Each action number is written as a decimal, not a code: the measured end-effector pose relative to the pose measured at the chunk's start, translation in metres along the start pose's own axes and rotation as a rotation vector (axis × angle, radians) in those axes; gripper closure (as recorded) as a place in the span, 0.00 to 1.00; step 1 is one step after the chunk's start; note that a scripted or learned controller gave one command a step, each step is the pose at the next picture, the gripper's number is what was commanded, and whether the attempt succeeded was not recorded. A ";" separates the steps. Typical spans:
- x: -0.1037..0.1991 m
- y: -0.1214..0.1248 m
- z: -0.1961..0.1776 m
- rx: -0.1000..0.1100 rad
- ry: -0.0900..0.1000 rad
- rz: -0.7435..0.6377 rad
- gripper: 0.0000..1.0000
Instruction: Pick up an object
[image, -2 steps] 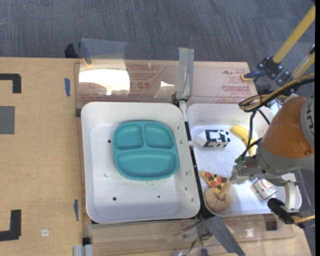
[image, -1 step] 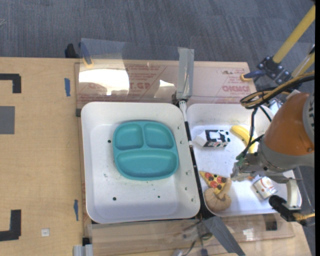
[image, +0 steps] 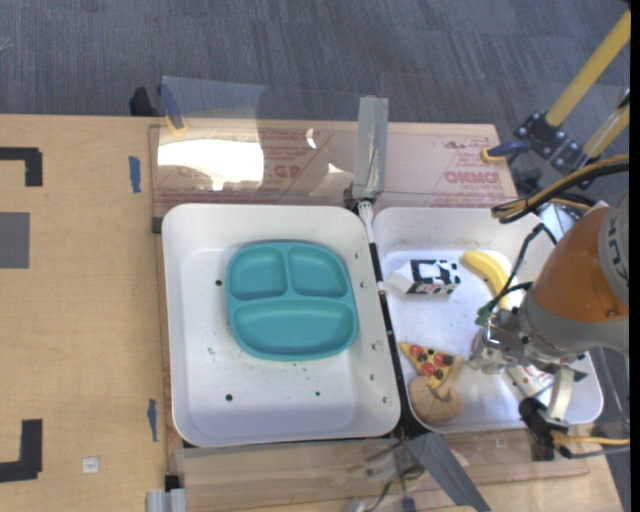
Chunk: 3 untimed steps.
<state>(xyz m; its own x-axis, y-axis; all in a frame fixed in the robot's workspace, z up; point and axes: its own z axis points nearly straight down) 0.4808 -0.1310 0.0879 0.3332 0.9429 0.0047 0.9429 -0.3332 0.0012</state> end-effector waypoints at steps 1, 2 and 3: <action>0.043 -0.015 -0.097 0.000 -0.003 0.423 1.00; 0.000 0.008 -0.058 0.006 -0.008 0.620 1.00; 0.002 0.008 -0.068 0.007 -0.007 0.617 1.00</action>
<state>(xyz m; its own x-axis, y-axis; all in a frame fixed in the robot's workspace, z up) 0.4888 -0.1323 0.1557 0.8171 0.5765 -0.0042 0.5765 -0.8171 -0.0058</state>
